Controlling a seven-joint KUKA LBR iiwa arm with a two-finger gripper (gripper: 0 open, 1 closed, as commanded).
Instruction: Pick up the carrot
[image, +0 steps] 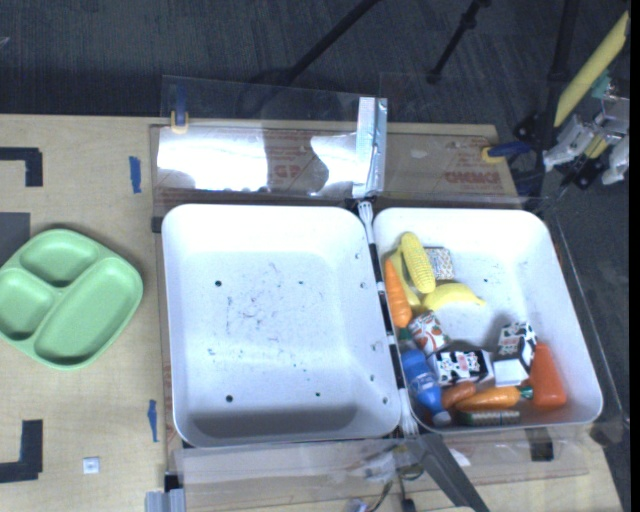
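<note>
An orange stick (487, 397) lies along the front wall of the right bin (495, 265), the spot farthest in that bin from the gripper (588, 148). The gripper hangs outside the bins, past the right bin's far right corner, and at this size and blur I cannot tell whether it is open or closed. It grips nothing that I can see. The carrot (547, 378), which I take to be the tapered orange piece, stands in the front right corner of the right bin, well apart from the gripper and nearly straight toward the camera from it. Just beside the carrot, on the side away from the gripper's line, sit a cow-patterned carton (461, 365) and a blue bottle (421, 380). A second long orange piece (398, 295) lies against the bin's left wall, with a corn cob (417, 262) beside it. The left bin (172, 300) lies farther off, and a green divided plate (66, 297) farthest of all from the gripper.
</note>
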